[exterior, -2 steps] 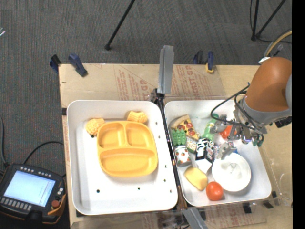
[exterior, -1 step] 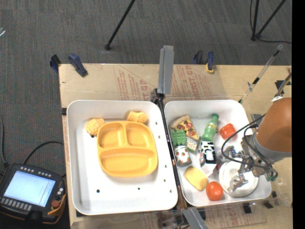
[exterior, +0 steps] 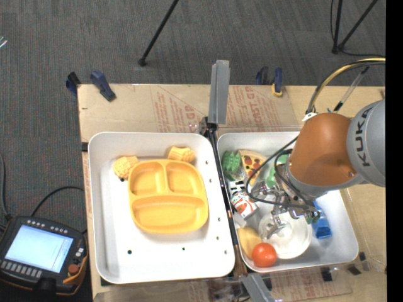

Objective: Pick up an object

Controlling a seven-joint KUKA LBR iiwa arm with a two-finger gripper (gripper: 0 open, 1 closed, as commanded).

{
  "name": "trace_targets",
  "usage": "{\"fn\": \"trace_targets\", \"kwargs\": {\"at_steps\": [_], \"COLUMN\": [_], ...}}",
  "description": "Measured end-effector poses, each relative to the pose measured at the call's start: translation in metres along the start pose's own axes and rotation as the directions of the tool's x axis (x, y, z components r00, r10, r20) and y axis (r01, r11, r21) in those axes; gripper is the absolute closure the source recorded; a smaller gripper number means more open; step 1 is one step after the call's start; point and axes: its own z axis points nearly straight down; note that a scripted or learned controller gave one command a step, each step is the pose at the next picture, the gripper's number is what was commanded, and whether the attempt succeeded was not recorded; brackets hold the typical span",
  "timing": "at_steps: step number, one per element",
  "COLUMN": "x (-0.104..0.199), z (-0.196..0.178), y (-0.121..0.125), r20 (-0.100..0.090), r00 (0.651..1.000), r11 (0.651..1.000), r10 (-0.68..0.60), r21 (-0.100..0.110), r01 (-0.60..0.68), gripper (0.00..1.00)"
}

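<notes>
Grey arm with orange band (exterior: 324,151) reaches in from right of frame, metal two-finger gripper (exterior: 275,226) pointing down at lower right.

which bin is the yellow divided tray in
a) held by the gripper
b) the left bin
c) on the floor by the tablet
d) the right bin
b, since the yellow divided tray lies flat in the left bin, with two corn pieces by its upper edge, while the gripper is over the right bin among the toy food.
</notes>
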Motion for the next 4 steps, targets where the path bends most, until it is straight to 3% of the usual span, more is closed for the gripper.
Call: {"fn": "trace_targets", "kwargs": {"at_steps": [1,2,3,4], "x": [0.011,-0.065,-0.066,-0.114], "z": [0.001,0.001,-0.01,-0.118], "y": [-0.06,-0.029,-0.027,-0.02], "r20": [-0.002,0.0,0.0,0.006], "r00": [0.979,0.976,0.975,0.97], "r11": [0.979,0.976,0.975,0.97], "r10": [-0.205,-0.219,-0.22,-0.244], "r21": [-0.006,-0.003,-0.005,0.0], "r01": [0.205,0.219,0.22,0.244], "gripper": [0.0,0.0,1.0,1.0]}}
